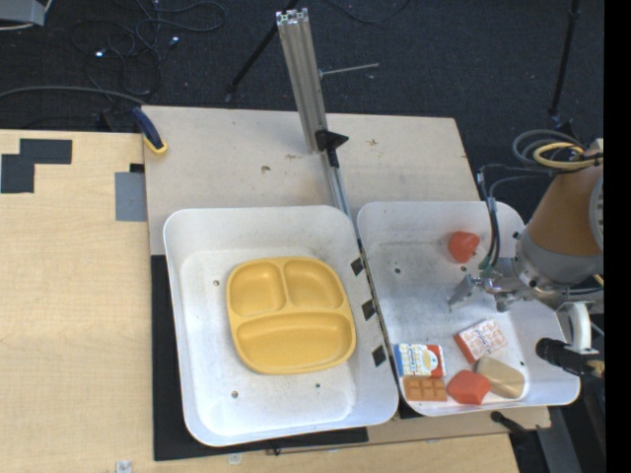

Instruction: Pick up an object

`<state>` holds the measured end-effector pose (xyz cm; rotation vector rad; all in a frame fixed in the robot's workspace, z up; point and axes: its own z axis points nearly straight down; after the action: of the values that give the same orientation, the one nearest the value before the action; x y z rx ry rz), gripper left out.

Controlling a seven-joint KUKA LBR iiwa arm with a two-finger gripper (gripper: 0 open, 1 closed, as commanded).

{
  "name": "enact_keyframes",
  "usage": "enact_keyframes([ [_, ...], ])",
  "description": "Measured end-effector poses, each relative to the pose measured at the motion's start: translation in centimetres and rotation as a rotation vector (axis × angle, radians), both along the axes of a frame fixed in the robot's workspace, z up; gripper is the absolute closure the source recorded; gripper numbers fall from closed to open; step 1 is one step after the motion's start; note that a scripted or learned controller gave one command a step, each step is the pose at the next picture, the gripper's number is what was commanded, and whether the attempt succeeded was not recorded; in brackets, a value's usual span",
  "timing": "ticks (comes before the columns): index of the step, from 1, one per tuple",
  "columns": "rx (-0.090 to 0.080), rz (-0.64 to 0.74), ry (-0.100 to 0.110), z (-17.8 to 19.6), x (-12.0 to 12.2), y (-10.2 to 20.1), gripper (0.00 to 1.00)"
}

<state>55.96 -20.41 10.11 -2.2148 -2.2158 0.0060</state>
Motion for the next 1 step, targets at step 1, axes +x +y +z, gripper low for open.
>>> enact_keyframes([
  [1,-0.002,0.000,-0.008,-0.97,0.16,0.03,0.00],
])
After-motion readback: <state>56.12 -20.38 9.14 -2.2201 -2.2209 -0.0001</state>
